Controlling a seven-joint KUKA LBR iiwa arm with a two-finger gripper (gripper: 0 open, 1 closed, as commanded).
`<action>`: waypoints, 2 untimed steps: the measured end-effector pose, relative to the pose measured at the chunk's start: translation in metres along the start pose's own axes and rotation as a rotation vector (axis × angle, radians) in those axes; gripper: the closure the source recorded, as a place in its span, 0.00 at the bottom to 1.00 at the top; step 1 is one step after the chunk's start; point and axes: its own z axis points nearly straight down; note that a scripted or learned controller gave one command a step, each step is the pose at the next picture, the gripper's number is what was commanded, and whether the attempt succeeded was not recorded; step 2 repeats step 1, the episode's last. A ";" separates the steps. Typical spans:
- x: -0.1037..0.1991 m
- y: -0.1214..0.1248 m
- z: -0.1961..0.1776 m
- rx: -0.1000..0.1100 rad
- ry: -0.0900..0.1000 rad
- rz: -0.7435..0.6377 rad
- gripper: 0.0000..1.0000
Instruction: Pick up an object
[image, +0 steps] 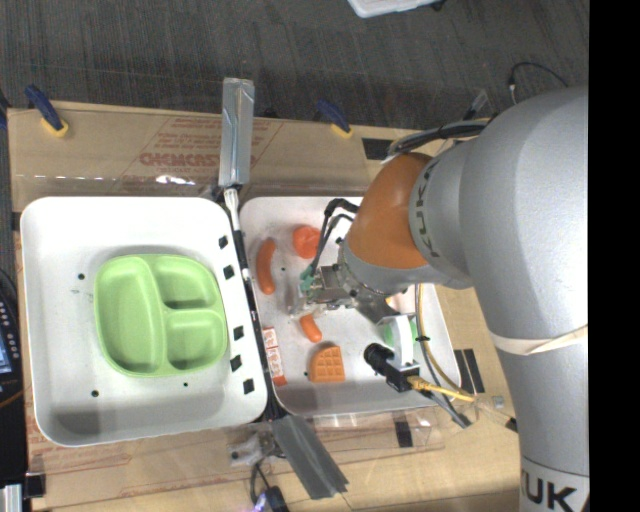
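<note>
Right bin (300, 400) has 4 small orange toy foods. A long hot dog (266, 266) lies at about 9 o'clock, end to end w/ the bin's left wall. A round orange piece (305, 240) sits at 11 o'clock. A tiny orange bit (312, 327) lies near the middle. A square waffle (326, 364) lies flat at 6 o'clock.

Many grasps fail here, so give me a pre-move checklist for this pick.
1. End effector over the right bin: ok.
2. Target nearby: a small orange piece lies just below it: ok.
3. Object between its fingers: cannot tell.
4. Other picks available: orange sausage, round orange item, waffle: ok.
5. Green divided plate sits in the left bin, away from the arm: ok.
</note>
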 end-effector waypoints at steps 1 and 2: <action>0.030 0.063 -0.119 -0.008 0.000 0.070 1.00; 0.030 0.063 -0.119 -0.008 0.000 0.070 1.00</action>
